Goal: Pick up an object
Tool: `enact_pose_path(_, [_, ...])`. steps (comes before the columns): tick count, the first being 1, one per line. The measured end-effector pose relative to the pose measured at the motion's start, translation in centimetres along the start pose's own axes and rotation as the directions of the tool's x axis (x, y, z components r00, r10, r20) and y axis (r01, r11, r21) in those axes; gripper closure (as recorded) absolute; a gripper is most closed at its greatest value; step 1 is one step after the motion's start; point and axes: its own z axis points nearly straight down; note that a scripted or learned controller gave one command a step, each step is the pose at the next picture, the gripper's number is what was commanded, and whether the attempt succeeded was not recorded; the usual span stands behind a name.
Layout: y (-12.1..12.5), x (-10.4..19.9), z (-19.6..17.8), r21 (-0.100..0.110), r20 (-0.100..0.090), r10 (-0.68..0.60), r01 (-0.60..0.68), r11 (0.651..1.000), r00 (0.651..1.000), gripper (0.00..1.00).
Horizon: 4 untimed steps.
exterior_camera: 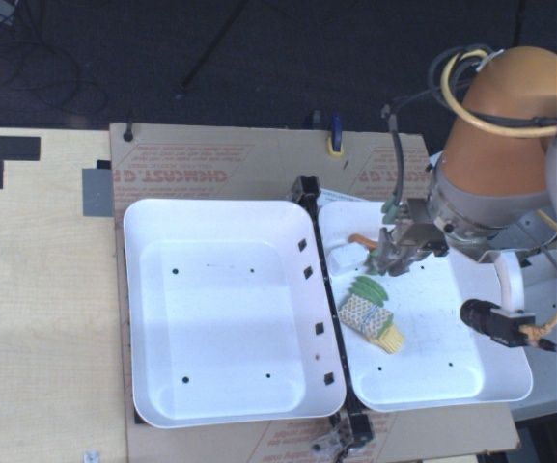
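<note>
Patterned in white, grey and yellow, a small blocky soft-looking packet (370, 320) lies in the right-hand shallow white plastic bin (505, 389), just below and slightly left of the two-finger gripper (389, 256), with a green ridged leaf-shaped piece (369, 289) touching its upper edge, between packet and jaws. A thin orange stick-like item (363, 241) lies just left of the jaws. How far the jaws stand apart cannot be told. The packet looks light and somewhat yielding, probably not fragile, likely to slide on the smooth bin floor; gripping across its narrow width near the middle seems best. The green piece looks thin and harder to pinch.
</note>
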Motion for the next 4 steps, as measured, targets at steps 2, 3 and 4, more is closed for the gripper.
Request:
enact_pose_path(2, [-3.2, -3.1, 3.8, -0.002, -0.003, -0.009, 0.009, 1.0, 1.0, 1.0])
enact_pose_path(3, [3.5, 5.2, 0.7, -0.013, -0.003, -0.017, 0.017, 1.0, 1.0, 1.0])
enact_pose_path(4, [1.0, 6.1, -1.6, -0.008, -0.002, -0.009, 0.009, 1.0, 1.0, 1.0])
